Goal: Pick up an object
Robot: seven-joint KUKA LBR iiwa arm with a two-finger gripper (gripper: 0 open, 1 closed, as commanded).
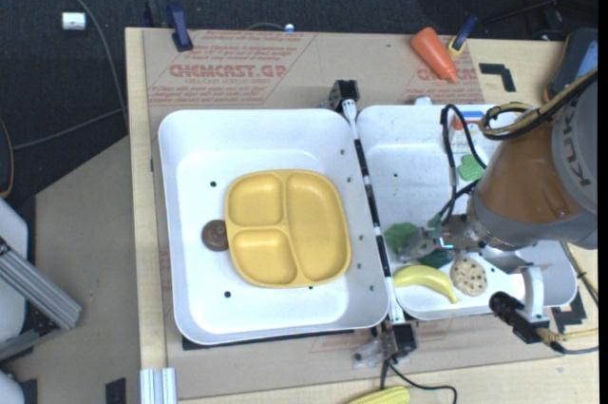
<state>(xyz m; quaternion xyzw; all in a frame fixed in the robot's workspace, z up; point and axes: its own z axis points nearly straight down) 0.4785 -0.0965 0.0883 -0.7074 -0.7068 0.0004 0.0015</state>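
Note:
The right bin holds a yellow banana by its near wall and a speckled round cookie just right of the banana. A dark green item lies beside the left wall. My gripper hangs low in this bin, right next to the green item and just above the banana and cookie. The arm's grey wrist and orange band hide the bin's right half. A small green piece shows beside the arm.
In the left bin sit a yellow divided plate and a brown disc at the plate's left edge. An orange carrot toy and a blue clip lie on the bench behind the bins.

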